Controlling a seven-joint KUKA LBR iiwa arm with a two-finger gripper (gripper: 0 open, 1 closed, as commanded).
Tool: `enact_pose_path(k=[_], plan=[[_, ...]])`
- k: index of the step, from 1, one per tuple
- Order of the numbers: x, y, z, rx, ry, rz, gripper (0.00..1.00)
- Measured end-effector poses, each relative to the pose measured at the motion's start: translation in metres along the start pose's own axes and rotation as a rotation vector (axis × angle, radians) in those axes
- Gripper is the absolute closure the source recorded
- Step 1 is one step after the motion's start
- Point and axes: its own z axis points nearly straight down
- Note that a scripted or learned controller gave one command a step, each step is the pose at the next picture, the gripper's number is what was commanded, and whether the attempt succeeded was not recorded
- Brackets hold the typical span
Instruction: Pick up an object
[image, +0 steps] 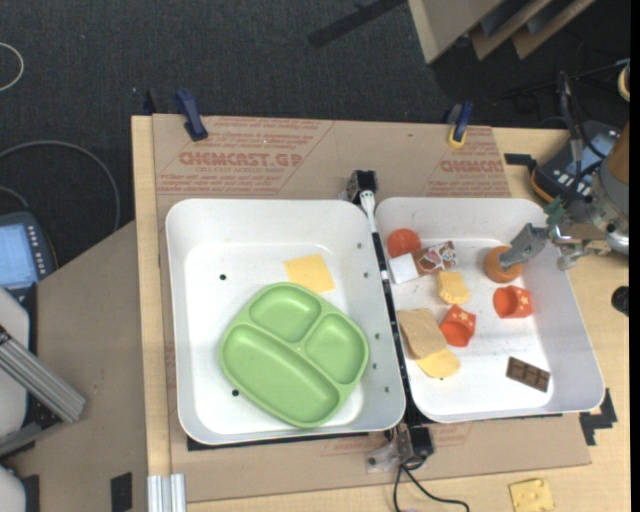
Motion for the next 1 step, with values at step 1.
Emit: enact_pose_path(k=[1], plan=[[0.0727,-0.0084,0.1472,0.011,0.006,-0.005,0.00]])
